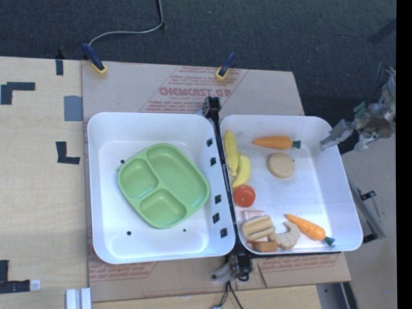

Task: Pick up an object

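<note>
Altogether two carrots [275, 142], two bananas [235, 161]

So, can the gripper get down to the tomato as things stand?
Probably yes. The tomato lies uncovered in the right bin, though bananas touch it; the gripper sits by the bin's right rim.

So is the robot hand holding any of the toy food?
No. The gripper sits at the right bin's edge with nothing between its fingers; the carrot lies apart.
</note>
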Tool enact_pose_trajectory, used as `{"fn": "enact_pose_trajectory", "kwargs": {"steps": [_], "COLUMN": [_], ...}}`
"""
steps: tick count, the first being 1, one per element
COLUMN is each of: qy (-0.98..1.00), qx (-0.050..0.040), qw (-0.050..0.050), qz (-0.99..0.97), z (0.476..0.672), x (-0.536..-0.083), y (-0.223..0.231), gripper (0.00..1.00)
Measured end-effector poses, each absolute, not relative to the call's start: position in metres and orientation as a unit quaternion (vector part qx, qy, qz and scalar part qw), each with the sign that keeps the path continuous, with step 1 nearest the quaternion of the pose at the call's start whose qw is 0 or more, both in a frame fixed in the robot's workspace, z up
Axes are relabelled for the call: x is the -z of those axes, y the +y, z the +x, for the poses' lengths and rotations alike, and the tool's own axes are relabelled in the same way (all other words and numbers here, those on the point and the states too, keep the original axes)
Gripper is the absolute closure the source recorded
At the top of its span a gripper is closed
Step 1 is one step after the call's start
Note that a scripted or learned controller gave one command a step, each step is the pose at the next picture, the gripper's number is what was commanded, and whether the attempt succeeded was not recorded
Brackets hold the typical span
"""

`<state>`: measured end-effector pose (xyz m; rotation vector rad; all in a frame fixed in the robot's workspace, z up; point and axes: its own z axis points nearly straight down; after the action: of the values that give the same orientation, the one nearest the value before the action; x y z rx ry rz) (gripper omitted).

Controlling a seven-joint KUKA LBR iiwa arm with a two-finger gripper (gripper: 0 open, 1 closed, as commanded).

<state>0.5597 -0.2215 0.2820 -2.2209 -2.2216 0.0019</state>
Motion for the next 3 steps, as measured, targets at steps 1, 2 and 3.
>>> {"fn": "enact_pose_trajectory", "kwargs": {"steps": [1,2,3], "qy": [-0.708,-0.707,-0.707], "qx": [-0.0009,0.0003,0.0003], "qw": [0.002,-0.003,-0.004], "qz": [-0.707,-0.707,-0.707], "z": [0.625,0.603,0.604], "x": [-0.100,-0.087,-0.097], "y": [-0.195,-0.175,-0.174], "gripper": [0.00,0.00,1.00]}}
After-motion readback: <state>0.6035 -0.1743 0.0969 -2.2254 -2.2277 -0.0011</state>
